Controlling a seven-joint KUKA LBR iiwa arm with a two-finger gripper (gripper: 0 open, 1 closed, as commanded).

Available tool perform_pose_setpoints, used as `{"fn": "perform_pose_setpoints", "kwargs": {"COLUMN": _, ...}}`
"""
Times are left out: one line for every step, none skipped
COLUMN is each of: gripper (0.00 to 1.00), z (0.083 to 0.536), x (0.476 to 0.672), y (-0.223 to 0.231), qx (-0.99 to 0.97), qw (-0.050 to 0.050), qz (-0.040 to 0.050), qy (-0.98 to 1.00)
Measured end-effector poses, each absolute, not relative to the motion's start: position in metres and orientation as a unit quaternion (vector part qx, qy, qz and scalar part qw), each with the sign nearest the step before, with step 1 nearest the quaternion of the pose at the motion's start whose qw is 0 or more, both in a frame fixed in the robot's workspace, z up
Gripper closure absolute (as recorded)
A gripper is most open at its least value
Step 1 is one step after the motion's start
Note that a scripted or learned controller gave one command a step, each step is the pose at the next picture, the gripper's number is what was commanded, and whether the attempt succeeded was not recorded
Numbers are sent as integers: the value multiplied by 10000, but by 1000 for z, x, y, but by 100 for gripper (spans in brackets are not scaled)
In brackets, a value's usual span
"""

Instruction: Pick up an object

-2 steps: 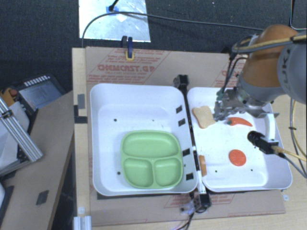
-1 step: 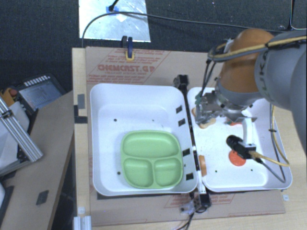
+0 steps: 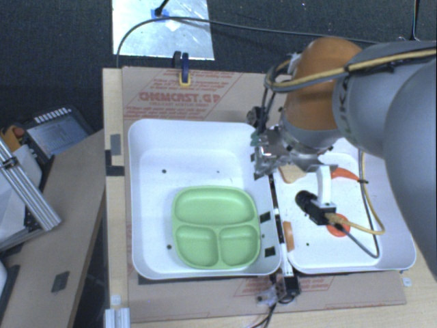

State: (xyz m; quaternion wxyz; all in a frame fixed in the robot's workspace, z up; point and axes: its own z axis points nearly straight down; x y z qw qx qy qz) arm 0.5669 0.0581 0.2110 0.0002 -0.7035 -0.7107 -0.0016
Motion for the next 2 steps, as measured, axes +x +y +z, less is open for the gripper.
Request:
{"fn": "perform_pose_setpoints", "kwargs": {"gripper": 100, "z": 210, "x": 555, "y": 110, "qx": -7034, "qw": 7, "qz": -10, "qy": -7108}}
{"fn": "perform_pose_setpoints", "kwargs": {"gripper": 0, "z": 210, "x": 556, "y": 107, "qx": -7055, "qw": 0, "qz": -4, "qy": -7087}}
